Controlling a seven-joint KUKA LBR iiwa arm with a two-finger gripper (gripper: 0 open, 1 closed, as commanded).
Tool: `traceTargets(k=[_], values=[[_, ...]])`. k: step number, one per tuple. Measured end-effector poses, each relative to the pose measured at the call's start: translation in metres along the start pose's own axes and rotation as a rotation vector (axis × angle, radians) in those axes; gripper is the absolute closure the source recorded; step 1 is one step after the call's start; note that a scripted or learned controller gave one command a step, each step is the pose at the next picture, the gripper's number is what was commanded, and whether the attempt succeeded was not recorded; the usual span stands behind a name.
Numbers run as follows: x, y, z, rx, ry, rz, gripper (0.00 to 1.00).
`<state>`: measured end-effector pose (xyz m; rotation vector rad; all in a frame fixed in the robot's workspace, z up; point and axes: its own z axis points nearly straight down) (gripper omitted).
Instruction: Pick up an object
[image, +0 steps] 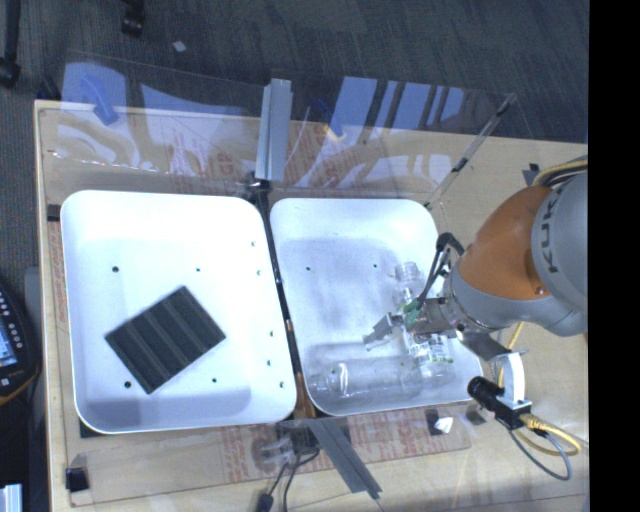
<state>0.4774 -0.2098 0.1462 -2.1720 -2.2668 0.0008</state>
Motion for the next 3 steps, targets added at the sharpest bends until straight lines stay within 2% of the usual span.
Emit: traceTargets(k=[1,2,3], values=[[-0.001,0.023,-0.050,-0.002,0.000,0.041,0.00],[-0.004,0.084,0.008,0.001,0.000,0.004,0.00],[-0.002,0.046,-0.074,-0.002,-0.001,-0.057,0.00]])
